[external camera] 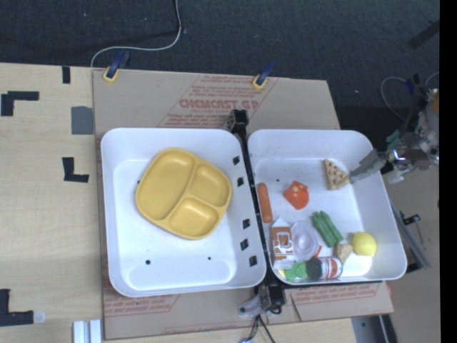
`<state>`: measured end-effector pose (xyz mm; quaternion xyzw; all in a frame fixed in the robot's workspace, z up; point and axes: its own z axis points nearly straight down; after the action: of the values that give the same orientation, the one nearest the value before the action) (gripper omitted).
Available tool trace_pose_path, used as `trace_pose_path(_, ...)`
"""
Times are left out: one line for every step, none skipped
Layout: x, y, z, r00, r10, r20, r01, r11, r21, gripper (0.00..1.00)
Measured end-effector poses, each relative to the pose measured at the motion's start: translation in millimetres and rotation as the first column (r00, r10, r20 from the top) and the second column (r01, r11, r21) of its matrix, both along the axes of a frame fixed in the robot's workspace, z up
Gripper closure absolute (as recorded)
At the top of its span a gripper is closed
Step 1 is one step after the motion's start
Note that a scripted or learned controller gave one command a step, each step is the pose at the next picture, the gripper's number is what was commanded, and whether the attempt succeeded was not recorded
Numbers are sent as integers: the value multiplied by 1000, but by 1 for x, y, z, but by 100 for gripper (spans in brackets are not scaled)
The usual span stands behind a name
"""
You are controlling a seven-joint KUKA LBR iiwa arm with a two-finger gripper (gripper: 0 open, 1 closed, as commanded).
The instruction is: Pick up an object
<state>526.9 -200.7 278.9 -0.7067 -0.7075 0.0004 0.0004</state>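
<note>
The right bin (pixel 378 191) holds several small items. A tan wedge-shaped piece (pixel 333 174) lies near its far right corner. An orange-red block (pixel 296 195) and an orange sausage-shaped piece (pixel 265 201) sit toward the middle. A green pod-shaped toy (pixel 328 229), a yellow lemon (pixel 364 244), a small carton (pixel 282 241), a clear cup (pixel 304 240) and a little bottle (pixel 323 269) crowd the near side. My gripper (pixel 357 174) reaches in over the bin's right rim, its tip just to the right of the tan wedge. Nothing is visibly held.
The left bin (pixel 121 263) carries a yellow divided plate (pixel 183 192). Black clips (pixel 238 120) join the two bins along the middle divider. Both bins rest on a cardboard sheet (pixel 207 98) on the wooden bench.
</note>
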Motion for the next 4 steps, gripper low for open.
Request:
trace_pose_path(51,-22,-162,1000,1,-6,-1,1000,1,0)
trace_pose_path(146,2,-195,1000,6,8,-6,1000,-2,0)
trace_pose_path(103,-24,-192,1000,-2,4,2,1000,-2,0)
trace_pose_path(144,-5,-193,1000,3,5,-3,1000,-1,0)
